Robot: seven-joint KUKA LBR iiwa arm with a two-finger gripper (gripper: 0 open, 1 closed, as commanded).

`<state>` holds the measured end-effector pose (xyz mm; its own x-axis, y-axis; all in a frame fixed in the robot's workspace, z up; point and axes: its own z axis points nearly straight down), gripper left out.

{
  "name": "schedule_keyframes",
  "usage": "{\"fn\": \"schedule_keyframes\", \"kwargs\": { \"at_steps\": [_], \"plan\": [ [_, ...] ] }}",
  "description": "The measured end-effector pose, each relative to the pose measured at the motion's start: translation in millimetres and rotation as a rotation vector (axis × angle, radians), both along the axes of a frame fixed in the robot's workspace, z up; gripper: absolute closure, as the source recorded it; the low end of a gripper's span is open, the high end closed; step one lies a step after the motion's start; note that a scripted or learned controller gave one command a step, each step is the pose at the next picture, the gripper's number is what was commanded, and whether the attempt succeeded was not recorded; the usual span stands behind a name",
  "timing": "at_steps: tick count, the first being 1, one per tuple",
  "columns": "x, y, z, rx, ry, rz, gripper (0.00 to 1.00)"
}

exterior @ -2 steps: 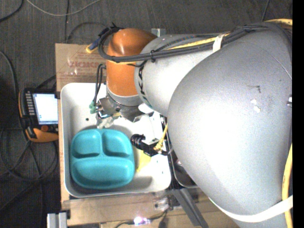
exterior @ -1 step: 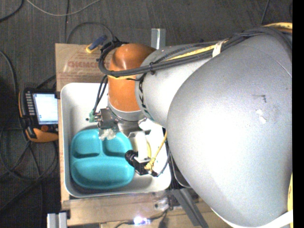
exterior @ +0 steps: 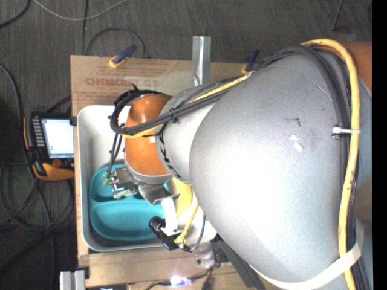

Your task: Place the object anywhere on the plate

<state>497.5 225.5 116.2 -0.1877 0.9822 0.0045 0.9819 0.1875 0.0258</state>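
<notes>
Over the left bin (exterior: 87, 162), the grey arm (exterior: 266, 168) fills most of the view, reaching in from the right with its orange band (exterior: 142, 116) hanging above the bin's middle. Below the band, the wrist and gripper (exterior: 121, 183) point down toward a teal plate (exterior: 118, 216) that lies in the near half of the white bin, its rim close to the bin's left and near walls. How far the gripper stands open cannot be told, since the wrist body hides its tips, and nothing can be seen held there. The object to be placed cannot be made out either. Black cables (exterior: 121, 110) loop around the band, and a yellow cable (exterior: 351, 101) runs along the arm's right side. A handheld pendant (exterior: 51, 141) with a lit screen sits on the floor left of the bench.
</notes>
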Motion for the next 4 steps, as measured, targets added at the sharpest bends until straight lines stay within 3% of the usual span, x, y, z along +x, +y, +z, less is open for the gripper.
{"fn": "schedule_keyframes", "kwargs": {
  "at_steps": [1,2,3,4],
  "plan": [
    [-13,-9,119,-0.009,0.028,-0.703,1.00],
    [-6,-54,0,0.020,0.007,-1.123,1.00],
    [3,-30,62,0.003,0.029,-1.547,1.00],
    [1,-28,177,0.004,0.025,-1.543,1.00]
  ]
}}
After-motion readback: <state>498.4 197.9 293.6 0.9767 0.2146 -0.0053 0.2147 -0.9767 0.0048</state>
